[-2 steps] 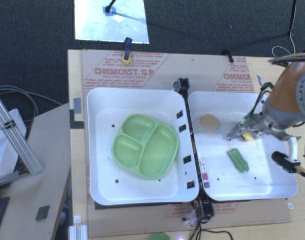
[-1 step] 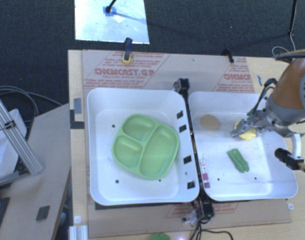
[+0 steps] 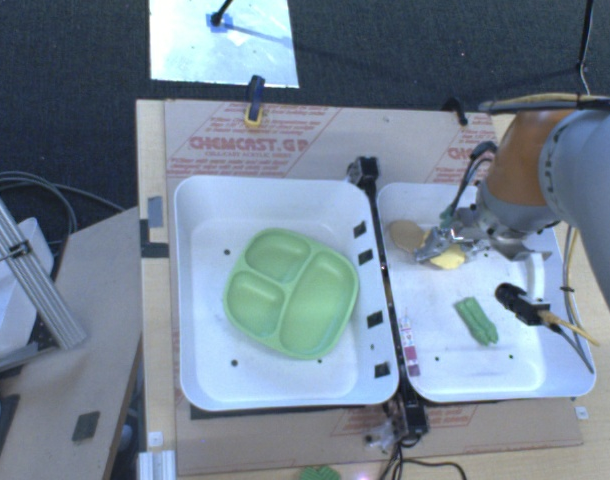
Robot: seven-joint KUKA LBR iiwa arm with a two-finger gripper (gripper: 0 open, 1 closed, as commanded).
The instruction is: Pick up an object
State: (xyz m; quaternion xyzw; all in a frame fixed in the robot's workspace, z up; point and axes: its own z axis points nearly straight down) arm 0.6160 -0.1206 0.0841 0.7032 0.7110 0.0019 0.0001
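My gripper (image 3: 437,247) is low in the right bin (image 3: 485,373), at its upper left part. A small yellow object (image 3: 449,260) lies right under the gripper's tip, touching it or nearly so, and is partly hidden by it. Just left of the gripper rests a tan round object (image 3: 406,235) on the bin floor. A green ridged object (image 3: 477,321) lies apart, lower in the same bin. The grey arm with its orange band (image 3: 520,158) comes in from the right.
The left bin (image 3: 205,368) holds a green divided plate (image 3: 291,292) in its middle. A black divider with clips (image 3: 377,268) runs between the two bins. Bench boards surround both bins.
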